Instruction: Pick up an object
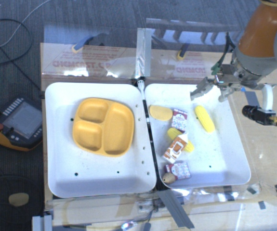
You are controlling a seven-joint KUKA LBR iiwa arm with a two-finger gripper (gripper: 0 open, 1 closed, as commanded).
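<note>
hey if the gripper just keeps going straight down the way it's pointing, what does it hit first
Probably the right bin's bare white floor near its back edge. The gripper hangs open above that spot, and the yellow corn lies a little nearer the camera. Height is hard to judge from this slanted view.

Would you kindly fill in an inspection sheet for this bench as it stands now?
Surface: two white bins side by side, left bin and right bin.
Job's things: in the right bin, a corn cob, a yellow oval piece, three small cartons and other small yellow bits.
Clutter: a yellow divided tray in the left bin.
Grippers: pincer open above the right bin's far edge, holding nothing.
Cables: thin leads on the floor at upper left.
Surroundings: a pendant on the carpet left of the bench; a tan lump below it.
</note>
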